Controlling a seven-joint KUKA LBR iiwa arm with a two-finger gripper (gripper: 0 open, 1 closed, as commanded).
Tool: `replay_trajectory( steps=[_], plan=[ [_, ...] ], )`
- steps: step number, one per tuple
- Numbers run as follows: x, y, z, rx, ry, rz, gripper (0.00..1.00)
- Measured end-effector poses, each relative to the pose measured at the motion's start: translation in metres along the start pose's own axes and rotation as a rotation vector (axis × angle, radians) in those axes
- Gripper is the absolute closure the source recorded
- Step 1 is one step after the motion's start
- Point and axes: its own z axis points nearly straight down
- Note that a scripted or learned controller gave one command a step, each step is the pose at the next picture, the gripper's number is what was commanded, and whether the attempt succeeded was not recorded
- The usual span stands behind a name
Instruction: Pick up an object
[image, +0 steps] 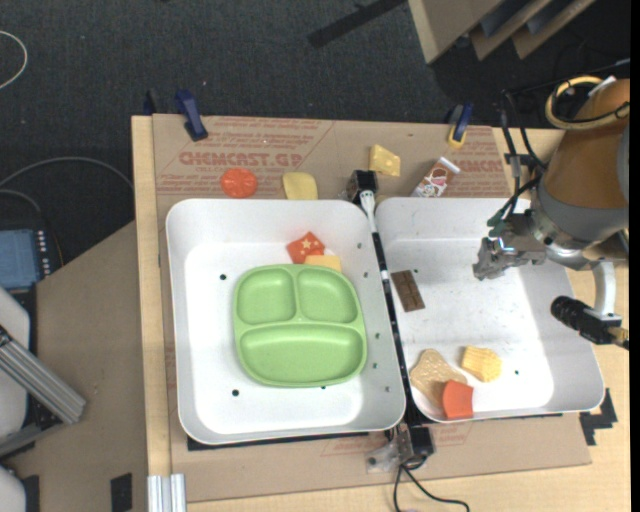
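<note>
The task named no particular object. The right bin (560, 395) held four candidates. A brown bar (406, 290) lay flat near its left wall, mid-frame. In the bin's lower left corner a tan slice (431, 370) lay flat, with an orange block (457, 400) touching its lower right edge and a yellow piece (481, 363) just beside it to the right.

The gripper (492, 258) was over the upper middle of the right bin, well apart from the bar and from the cluster in the corner. Nothing was visible between its fingers. Whether the fingers were apart or together could not be told; the metal parts merged at this angle. The arm (590, 170) entered from the right edge of the frame, orange band above the wrist.

The left bin (190, 300) held a green tray (298, 325) with three compartments, centred. A red piece (306, 246) with a star mark and a pale yellow piece (324, 263) sat touching each other just above the tray's upper right rim.

On the brown board (240, 150) above the bins, left to right: an orange disc (239, 182), a yellow slab (299, 186), a yellow wedge (385, 160), and a red-and-white packet (435, 179). Two blue clamps (190, 113) held the board's top edge.
</note>
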Motion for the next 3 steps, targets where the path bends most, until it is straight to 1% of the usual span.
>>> replay_trajectory(
  steps=[1,2,3],
  plan=[
    [0.073,-0.038,-0.002,0.009,0.005,-0.004,1.0],
    [-0.03,0.005,0.0,-0.002,-0.004,0.003,1.0],
    [-0.024,0.004,0.001,0.002,0.001,-0.003,0.0]
  ],
)
